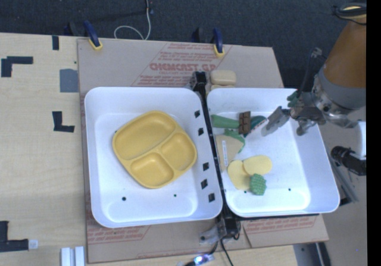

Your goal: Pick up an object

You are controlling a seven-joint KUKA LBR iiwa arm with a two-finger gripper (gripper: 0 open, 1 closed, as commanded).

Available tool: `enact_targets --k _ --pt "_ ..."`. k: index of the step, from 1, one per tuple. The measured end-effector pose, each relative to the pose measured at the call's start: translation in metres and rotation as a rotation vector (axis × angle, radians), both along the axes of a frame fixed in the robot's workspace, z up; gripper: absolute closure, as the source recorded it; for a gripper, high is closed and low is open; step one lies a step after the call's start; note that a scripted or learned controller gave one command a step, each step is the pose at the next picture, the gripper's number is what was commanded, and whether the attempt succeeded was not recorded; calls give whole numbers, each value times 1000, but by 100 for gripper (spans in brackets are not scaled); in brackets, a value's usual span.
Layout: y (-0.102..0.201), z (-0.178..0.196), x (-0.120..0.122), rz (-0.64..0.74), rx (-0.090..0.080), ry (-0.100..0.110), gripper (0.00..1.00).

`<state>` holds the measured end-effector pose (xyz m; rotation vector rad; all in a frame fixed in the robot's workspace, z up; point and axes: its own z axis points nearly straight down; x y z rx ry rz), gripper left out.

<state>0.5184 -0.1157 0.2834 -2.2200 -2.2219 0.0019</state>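
**binwatcher:** Arm's in over the right-hand shallow white plastic bin [309, 199], with the two-finger gripper [284, 117] hovering near the bin's upper middle. Nothing sits between the fingers. Honestly can't tell from this angle whether the jaws are spread or closed, the whole thing's a grey blur. What would you go for?

**iiwa_fan:** Choices are all in that right bin: a green-handled tool with a brown block head [233, 122] just left of the gripper, two flat pale yellow round pieces [249, 169] lower down, touching or overlapping each other, and a small bumpy green object [258, 185] against their lower edge. The yellow three-compartment plastic plate [155, 149] is alone in the left bin, well apart.

**binwatcher:** So the tool?

**iiwa_fan:** I'd say so, it's nearest. Line the fingers across the handle rather than along it, come down straight, and stay off the brown head. The flat yellow pieces look hard to get fingers under.
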Motion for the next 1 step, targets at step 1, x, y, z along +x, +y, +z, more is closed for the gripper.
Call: enact_targets --k 1 --pt "-16 -152 85 3 0 3 0"
